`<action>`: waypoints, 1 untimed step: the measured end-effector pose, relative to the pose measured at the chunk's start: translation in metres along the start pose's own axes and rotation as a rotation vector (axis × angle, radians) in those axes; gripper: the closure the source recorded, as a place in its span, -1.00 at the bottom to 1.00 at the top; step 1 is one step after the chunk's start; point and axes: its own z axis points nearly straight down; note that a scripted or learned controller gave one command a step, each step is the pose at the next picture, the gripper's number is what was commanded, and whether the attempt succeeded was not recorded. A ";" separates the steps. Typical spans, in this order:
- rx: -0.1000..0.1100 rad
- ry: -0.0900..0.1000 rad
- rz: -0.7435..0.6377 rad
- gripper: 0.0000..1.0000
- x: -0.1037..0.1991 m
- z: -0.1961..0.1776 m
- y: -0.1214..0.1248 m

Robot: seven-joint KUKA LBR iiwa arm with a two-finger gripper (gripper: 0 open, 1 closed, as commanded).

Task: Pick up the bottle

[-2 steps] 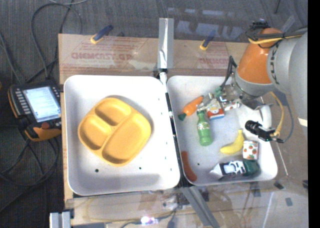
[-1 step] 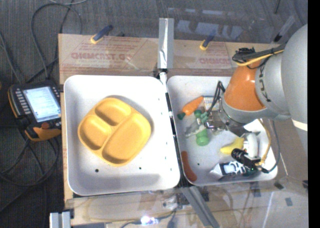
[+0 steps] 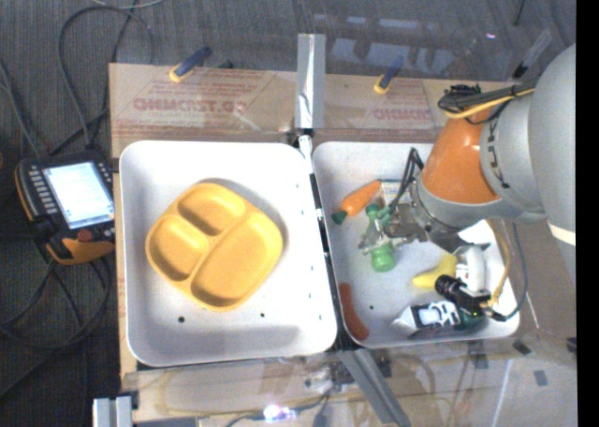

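I see the big grey arm [image 3: 524, 149] reaching into the right bin [image 3: 329, 228]. The left bin [image 3: 131, 228] holds a yellow tray [image 3: 215, 244] with lots of bare white floor around it. The bottle [image 3: 379, 242] is small, clear and green — it lies near the middle of the right bin, just under a carrot [image 3: 360, 198]. The claw [image 3: 398, 224] sits right at the bottle; I cannot tell its state.

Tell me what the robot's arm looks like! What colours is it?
The arm is big, round and smooth, mostly light grey, with a shiny orange band just above the wrist. Thin black cables loop down by the wrist. At its tip sits a small metal gripper with dark parts.
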 end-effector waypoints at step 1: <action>0.014 0.000 0.005 1.00 0.066 -0.084 -0.010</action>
